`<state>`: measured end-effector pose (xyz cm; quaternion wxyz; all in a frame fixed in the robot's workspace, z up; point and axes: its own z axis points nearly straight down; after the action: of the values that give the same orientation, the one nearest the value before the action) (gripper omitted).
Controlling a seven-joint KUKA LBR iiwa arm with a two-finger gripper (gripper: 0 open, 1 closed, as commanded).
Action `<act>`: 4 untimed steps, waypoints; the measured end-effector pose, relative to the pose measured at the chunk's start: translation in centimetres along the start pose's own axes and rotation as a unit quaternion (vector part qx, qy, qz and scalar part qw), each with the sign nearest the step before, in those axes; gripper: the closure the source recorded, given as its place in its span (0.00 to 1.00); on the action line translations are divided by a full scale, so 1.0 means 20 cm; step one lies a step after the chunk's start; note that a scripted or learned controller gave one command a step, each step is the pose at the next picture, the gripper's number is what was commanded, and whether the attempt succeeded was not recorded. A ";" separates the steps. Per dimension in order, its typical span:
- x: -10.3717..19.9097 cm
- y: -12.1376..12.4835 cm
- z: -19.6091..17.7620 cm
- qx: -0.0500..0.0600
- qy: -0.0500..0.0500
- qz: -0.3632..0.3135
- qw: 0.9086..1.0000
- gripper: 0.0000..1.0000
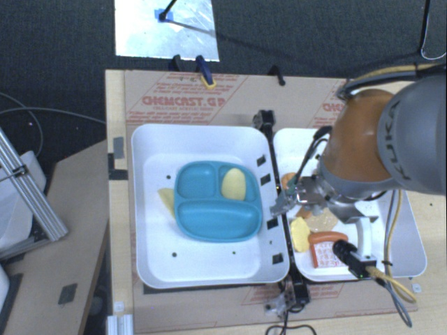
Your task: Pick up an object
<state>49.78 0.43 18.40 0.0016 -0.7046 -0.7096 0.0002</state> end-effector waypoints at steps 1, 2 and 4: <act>-0.16 -0.06 0.00 -0.001 -0.001 0.004 1.000 0.00; -0.58 -0.07 0.44 0.001 -0.002 0.007 1.000 0.00; -0.54 0.04 0.51 -0.004 -0.002 0.004 1.000 0.00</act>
<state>50.68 -10.28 8.19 -0.0030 -0.7075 -0.7067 -0.0011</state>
